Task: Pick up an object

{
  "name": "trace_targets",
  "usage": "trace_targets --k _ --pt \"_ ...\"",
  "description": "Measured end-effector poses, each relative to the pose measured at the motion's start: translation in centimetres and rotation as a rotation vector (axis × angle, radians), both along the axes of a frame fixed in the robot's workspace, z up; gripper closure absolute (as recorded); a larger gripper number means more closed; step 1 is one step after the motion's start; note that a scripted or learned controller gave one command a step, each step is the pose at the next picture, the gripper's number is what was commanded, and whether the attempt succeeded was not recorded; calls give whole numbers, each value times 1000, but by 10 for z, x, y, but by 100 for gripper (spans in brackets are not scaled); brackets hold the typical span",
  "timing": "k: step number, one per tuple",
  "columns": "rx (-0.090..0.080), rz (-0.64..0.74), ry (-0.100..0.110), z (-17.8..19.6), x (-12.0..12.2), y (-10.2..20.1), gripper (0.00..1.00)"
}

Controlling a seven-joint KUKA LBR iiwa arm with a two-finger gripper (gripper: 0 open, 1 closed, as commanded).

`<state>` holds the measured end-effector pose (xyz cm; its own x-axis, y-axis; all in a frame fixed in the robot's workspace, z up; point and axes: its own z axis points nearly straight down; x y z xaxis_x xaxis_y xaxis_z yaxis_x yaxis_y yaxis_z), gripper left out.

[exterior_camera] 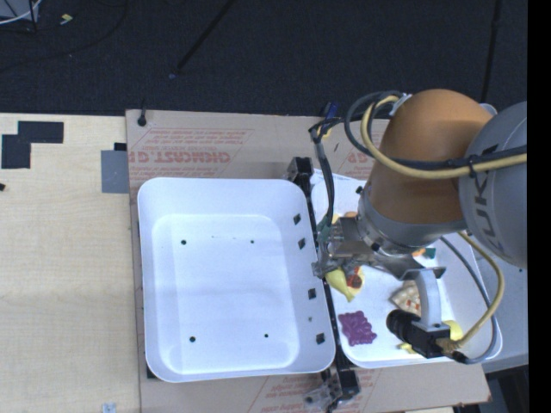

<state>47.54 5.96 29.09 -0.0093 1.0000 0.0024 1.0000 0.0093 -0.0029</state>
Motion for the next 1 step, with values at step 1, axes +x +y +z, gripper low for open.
trace_targets --k 1 --pt "-2 -6 1 0 0 39 100"
